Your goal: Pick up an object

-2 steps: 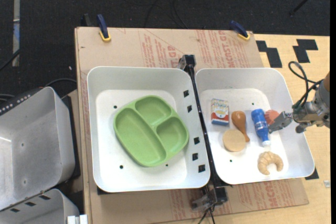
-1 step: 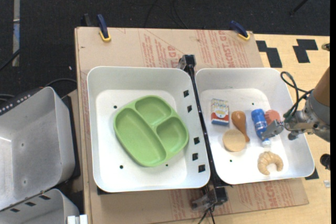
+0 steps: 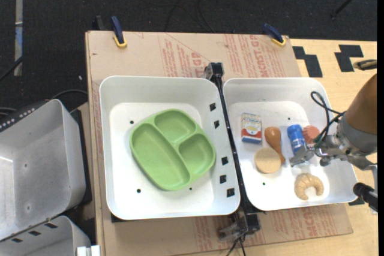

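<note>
The right bin [image 3: 282,88] holds several small items. A white and orange carton [image 3: 252,128] lies toward the bin's left. Beside it are a brown drumstick-shaped piece [image 3: 273,136], a blue can [image 3: 294,136] and a small red item [image 3: 311,132]. A round tan biscuit [image 3: 267,161] and a croissant [image 3: 308,186] lie nearer the front. My gripper [image 3: 302,157] reaches in from the right, low over the bin, just below the blue can and above the croissant. The arm's wrist hides what is under it.
The left bin [image 3: 114,93] holds a green divided plate [image 3: 173,148]. A black divider [image 3: 227,129] runs between the two bins. Blue and yellow clamps [image 3: 119,33] [image 3: 276,36] pin the cardboard at the back. A grey container [image 3: 36,165] stands left of the bench.
</note>
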`<state>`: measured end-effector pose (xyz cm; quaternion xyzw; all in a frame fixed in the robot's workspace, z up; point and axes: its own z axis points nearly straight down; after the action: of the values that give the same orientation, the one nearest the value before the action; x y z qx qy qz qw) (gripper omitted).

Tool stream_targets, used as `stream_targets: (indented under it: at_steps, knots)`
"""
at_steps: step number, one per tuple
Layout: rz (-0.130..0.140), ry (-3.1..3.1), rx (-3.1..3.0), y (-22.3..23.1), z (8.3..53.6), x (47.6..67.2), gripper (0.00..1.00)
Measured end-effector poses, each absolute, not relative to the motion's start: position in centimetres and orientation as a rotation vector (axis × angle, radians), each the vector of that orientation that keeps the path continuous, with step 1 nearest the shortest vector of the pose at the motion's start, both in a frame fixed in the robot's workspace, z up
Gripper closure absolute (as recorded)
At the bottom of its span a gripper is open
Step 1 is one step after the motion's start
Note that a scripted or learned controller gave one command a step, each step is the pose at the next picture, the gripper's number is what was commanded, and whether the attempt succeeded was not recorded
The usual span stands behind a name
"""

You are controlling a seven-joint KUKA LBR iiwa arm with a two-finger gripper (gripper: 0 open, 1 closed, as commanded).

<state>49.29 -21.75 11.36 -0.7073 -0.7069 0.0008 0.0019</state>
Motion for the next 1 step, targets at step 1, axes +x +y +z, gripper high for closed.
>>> stream_targets:
  at_steps: [1]
  knots:
    - [0.002,-2.218,-2.22,-21.67,9.0,49.27,0.0]
